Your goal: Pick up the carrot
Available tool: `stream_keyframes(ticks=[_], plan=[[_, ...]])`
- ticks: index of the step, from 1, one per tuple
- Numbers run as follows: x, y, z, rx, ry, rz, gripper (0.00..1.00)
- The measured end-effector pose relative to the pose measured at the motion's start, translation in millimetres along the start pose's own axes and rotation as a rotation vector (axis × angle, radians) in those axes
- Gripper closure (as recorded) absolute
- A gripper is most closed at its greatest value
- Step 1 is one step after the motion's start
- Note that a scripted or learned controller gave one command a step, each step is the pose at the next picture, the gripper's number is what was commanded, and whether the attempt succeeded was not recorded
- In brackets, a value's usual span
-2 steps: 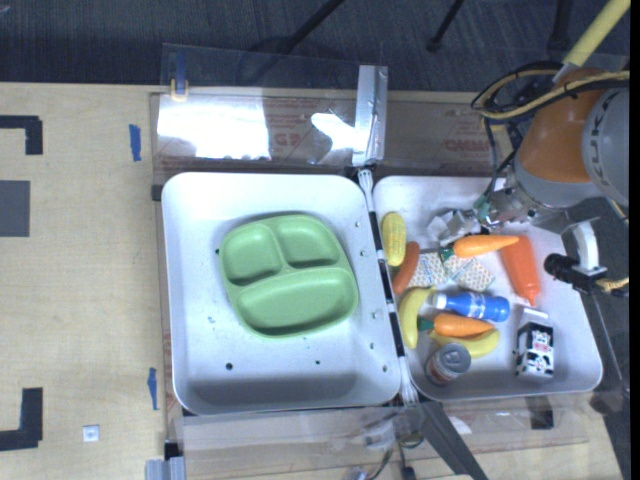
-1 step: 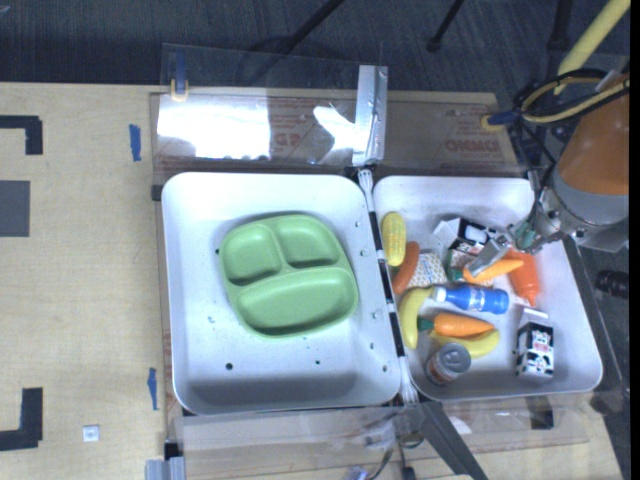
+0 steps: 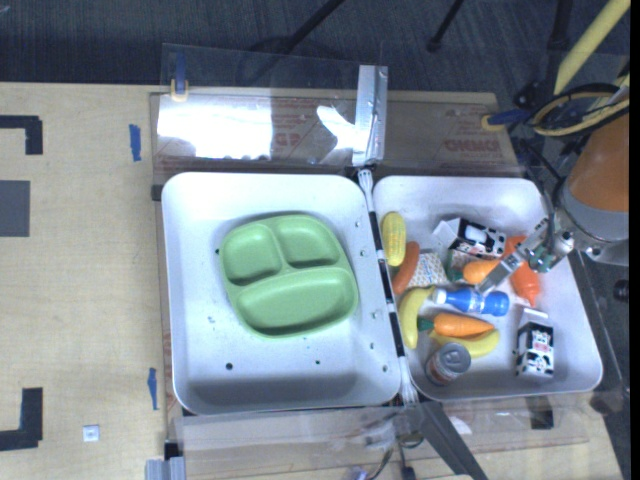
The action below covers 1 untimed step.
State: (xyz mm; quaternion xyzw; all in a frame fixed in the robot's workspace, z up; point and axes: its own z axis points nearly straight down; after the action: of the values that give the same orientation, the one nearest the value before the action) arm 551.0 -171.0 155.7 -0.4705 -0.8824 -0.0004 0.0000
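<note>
The carrot [image 3: 462, 323] lay in the right bin [image 3: 578, 373], low in the heap of toy goods, its long axis running nearly left-to-right across the camera view with only a slight tilt, what appeared to be the green tip at its left end. It rested on, or against, a yellow banana [image 3: 478, 343] just below it, and sat directly beneath a white-and-blue bottle [image 3: 468, 300] lying on much the same axis; a small can [image 3: 449, 361] stood close at its lower left, and a black-and-white carton [image 3: 536, 350] lay near to its right. From the carrot the pincer [image 3: 508, 266] stood up and to the right — beyond the bottle, among other orange pieces near the bin's right side, one of which [image 3: 526, 282] lay just below it. The state of the pincer could not be told at this scale: its tip merged with the clutter, and nothing was seen held in it. The arm [image 3: 600, 183] entered from the right, its orange band over the bin's right rim, wrist angled down and leftward into the bin. In my judgement the coming move turned on a short travel down and to the left, past the bottle, with the pincer set across the carrot's axis — the bottle and banana crowding both flanks. The left bin [image 3: 190, 228] held a green divided plate [image 3: 288, 273], well apart from the work.
</note>
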Motion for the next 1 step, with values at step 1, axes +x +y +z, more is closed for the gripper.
stream_keyframes(ticks=[1], plan=[[-1.7,0.1,-10.5,-0.004,-0.004,0.004,1.00]])
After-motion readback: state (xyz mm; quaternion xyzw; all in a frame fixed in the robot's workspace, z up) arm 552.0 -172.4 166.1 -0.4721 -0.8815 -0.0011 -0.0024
